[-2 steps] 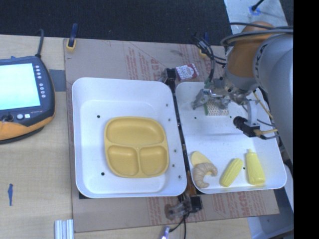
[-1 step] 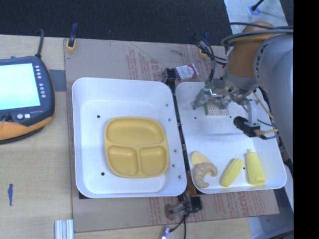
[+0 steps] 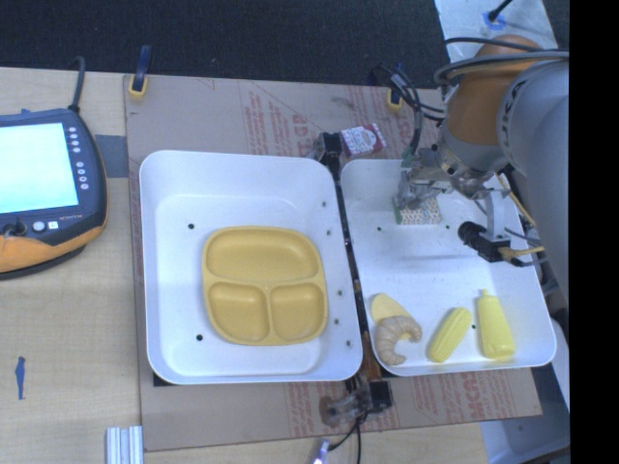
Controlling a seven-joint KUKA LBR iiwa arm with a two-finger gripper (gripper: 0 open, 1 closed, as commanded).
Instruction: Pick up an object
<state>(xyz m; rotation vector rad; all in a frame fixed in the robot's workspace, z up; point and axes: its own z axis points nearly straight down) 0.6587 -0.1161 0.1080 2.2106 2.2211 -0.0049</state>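
arm [image 3: 542, 114]: grey, rounded casing
band [image 3: 479, 104]: orange, above wrist
cables [image 3: 411, 95]: black, looping beside wrist
gripper [image 3: 418, 201]: metallic grey

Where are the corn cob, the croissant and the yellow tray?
corn cob [image 3: 449, 334], camera view, middle of the cob.
croissant [image 3: 397, 337], camera view, middle of its curved body.
yellow tray [image 3: 263, 256], camera view, floor of its large top compartment.

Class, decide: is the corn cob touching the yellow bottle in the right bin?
Apart. The camera view shows a strip of white bin floor between the corn cob and the yellow bottle.
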